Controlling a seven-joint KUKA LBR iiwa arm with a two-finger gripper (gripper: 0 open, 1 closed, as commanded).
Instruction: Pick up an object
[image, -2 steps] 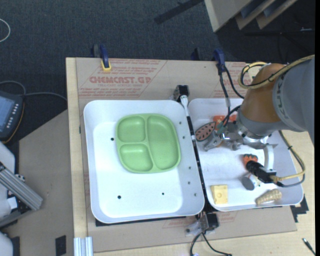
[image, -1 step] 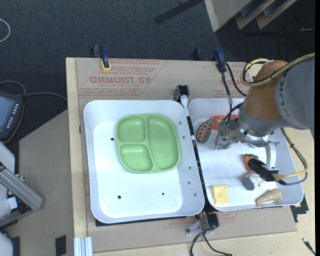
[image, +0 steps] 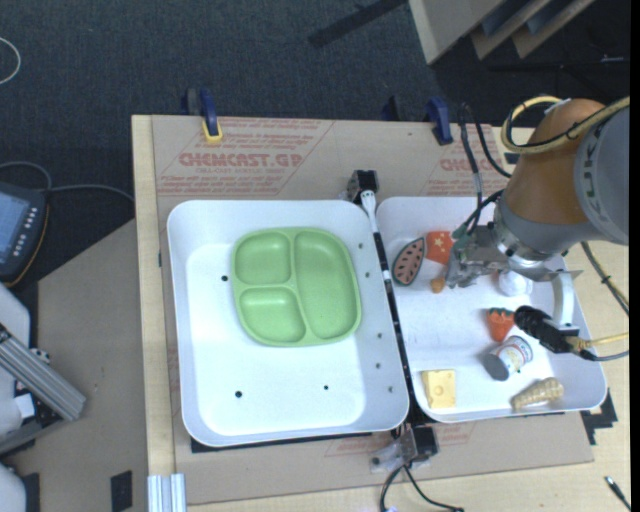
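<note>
Camera view looks down on my gripper (image: 462, 272), low in the far part of the right bin (image: 440, 340); I cannot tell how it is set. Just left of it lie a watermelon slice (image: 407, 261) and a red piece (image: 439, 246). Nearer are a carrot (image: 501, 323), a can (image: 509, 357), cheese (image: 438, 388) and a cone (image: 537, 396). A green plate (image: 297, 286) sits in the left bin (image: 200, 330).

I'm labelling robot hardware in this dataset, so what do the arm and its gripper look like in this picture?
The arm is a thick rounded body, grey with a broad orange band above the wrist. A yellowish cable loops beside the orange part, and thin dark cables run down toward the wrist. Below it sits a pale metallic gripper with slim fingers. I can read no markings on it.
</note>
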